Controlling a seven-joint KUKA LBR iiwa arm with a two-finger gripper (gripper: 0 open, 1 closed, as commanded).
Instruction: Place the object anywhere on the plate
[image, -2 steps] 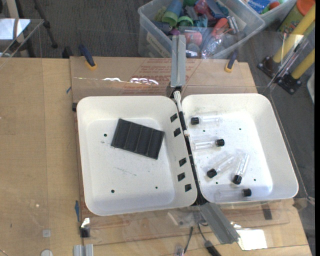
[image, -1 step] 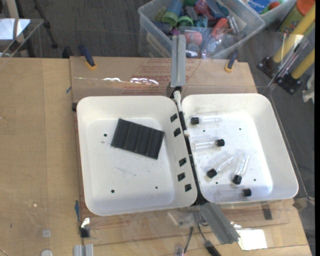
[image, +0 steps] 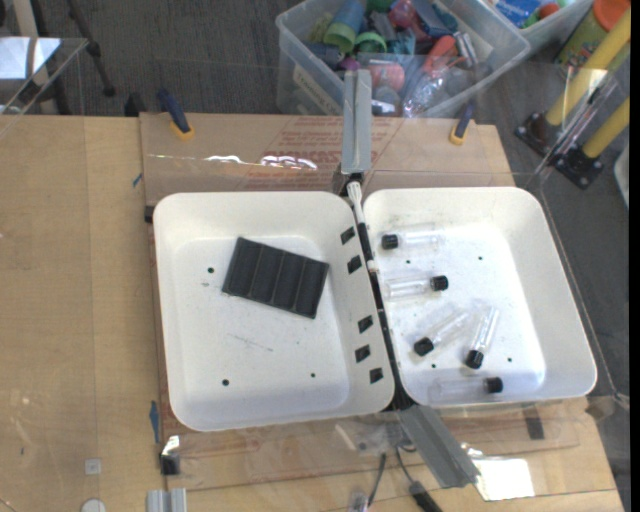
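Bins (image: 200, 405): white
Plate (image: 275, 277): dark grey, ribbed
Tubes (image: 440, 331): clear, black caps
Bench (image: 70, 300): light wood grain
Clamps (image: 178, 122): orange

the arm's colours, cables and markings cannot be told from this view (nor its screws).

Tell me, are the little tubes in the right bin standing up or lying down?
Lying down. The clear tubes with black caps rest flat on their sides, scattered across the floor of the right bin.
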